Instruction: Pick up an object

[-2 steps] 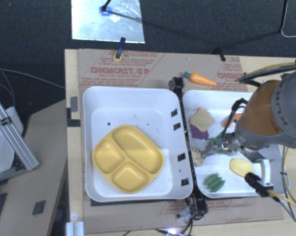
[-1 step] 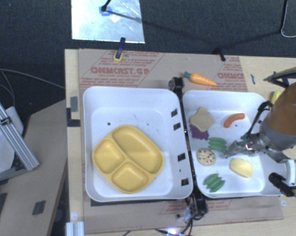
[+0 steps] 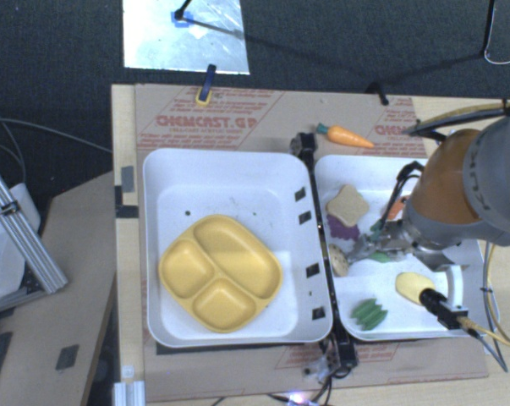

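Two shallow white bins sit side by side on the tabletop. The left bin carries a yellow divided plate, which lies around its middle and a little toward its near edge. The arm comes in over the right edge of the right bin. The pincer hangs low over that bin's left half, close to the wall it shares with the left bin. From this angle I cannot tell whether the pincer is released or clenched. The things to pick from all lie in the right bin. A slice of toast lies toward the far edge and seems to overlap a purple piece just beside the pincer. A small beige piece lies against the left wall, at the pincer's tip. Green pea pods lie near the near edge, and a yellow rounded piece lies toward the near right corner. A carrot rests on the tabletop just past the right bin's far edge.
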Action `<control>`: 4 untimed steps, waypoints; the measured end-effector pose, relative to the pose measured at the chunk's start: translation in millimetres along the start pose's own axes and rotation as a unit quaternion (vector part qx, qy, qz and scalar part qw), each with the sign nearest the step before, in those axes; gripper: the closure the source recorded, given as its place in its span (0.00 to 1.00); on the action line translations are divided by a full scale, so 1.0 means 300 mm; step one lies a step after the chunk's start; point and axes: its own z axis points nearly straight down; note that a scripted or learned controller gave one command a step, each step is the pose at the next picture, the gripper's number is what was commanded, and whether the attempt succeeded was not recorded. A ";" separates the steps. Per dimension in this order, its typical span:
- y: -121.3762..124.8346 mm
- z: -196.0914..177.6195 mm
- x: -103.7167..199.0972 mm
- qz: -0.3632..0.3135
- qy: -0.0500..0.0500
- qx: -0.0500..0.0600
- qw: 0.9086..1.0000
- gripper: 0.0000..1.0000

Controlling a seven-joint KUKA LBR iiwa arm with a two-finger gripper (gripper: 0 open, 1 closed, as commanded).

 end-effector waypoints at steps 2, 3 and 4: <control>-0.167 0.001 -0.214 0.006 -0.001 0.003 1.000 0.00; -0.021 0.000 0.066 -0.001 0.000 -0.001 1.000 0.00; -0.165 0.001 -0.096 0.007 -0.002 0.003 1.000 0.00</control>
